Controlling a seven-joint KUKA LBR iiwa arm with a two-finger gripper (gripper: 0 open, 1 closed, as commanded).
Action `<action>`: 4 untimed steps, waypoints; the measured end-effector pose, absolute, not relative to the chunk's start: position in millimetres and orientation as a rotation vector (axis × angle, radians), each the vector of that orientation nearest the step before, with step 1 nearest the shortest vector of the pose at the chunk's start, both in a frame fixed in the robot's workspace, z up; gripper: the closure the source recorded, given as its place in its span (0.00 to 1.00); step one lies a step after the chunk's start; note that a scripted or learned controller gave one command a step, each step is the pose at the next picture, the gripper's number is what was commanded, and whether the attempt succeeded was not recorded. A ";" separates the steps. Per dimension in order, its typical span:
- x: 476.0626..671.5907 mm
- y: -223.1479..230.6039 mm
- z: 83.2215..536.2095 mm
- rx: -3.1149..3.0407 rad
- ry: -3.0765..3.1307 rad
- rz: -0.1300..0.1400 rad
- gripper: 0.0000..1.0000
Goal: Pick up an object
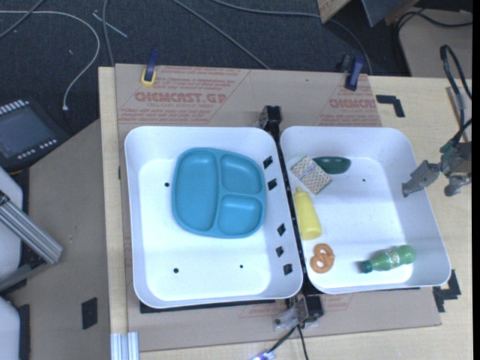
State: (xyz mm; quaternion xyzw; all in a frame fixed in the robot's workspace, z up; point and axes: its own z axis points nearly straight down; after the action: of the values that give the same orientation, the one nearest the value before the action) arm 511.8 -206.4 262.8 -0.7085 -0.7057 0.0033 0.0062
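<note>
You've got the gripper (pixel 436 177) at 3 o'clock, sitting over the right rim of the right bin (pixel 409 156), well apart from everything inside it. Two grey fingers are visible and spread, nothing between them, so call it released and carrying nothing. Candidates all sit in the right bin: green bottle (pixel 386 259) lying on its side at 5 o'clock near the front wall; pretzel (pixel 322 258) just left of it by the front-left corner; yellow bottle (pixel 307 212) lying along the left wall at 9 o'clock, just above the pretzel; checkered packet (pixel 310 174) at 10 o'clock, touching or nearly touching the yellow bottle's top end; dark green bowl-like thing (pixel 332 164) just right of the packet, can't tell exactly what it is. Left bin (pixel 150 223) holds a blue divided plate (pixel 219 193), flat, toward its 12 o'clock half. Both bins sit on a cardboard sheet (pixel 195 88) on the bench.
</note>
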 end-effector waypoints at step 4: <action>505.9 -200.4 90.1 -2.216 -2.216 0.003 0.00</action>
State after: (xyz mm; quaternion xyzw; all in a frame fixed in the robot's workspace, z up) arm 505.9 -200.4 90.1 -0.7070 -0.7072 0.0010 0.0038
